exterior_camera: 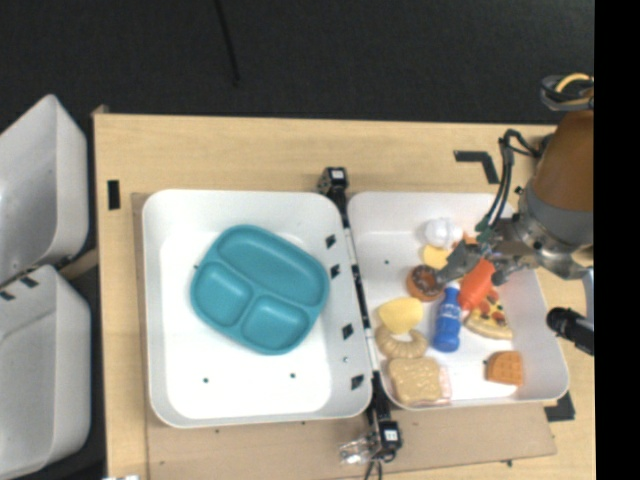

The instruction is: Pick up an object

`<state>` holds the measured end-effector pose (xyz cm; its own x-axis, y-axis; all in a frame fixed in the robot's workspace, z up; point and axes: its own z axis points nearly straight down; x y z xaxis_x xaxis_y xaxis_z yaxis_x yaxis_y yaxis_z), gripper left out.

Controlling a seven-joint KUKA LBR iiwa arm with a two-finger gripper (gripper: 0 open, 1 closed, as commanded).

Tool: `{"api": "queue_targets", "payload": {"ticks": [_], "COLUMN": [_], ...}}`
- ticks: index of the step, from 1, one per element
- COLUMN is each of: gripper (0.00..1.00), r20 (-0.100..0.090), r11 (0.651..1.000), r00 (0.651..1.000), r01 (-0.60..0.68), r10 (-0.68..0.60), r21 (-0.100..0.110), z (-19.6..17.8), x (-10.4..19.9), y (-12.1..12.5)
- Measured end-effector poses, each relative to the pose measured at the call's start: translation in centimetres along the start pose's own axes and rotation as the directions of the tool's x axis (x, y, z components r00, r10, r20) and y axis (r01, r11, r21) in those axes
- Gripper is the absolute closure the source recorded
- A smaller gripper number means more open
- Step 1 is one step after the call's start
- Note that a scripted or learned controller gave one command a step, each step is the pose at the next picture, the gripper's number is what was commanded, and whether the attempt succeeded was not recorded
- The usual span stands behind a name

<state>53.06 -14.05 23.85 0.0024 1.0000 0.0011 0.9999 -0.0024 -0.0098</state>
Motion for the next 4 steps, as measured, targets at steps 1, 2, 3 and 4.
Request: {"api": "queue_targets", "payload": {"ticks": [1,2,3,4], "gripper": [0.00,0.00,0.00,0.00], "r20": [0.002,0.001,0.001,0.002], "r11": [1.000,1.000,1.000,1.000], "r00": [1.000,1.000,1.000,1.000], "r01": [0.002,0.002,0.001,0.000], "r10": [-0.002,-0.002,-0.001,0.000], "r21": [-0.010,-0.005,-0.005,-0.007], "z": [-0.5,5.5,10.6,14.0], "x": [0.0,-0.8,-0.6,-0.7], "y": [0.2,-0.1,-1.1,-1.1]}}
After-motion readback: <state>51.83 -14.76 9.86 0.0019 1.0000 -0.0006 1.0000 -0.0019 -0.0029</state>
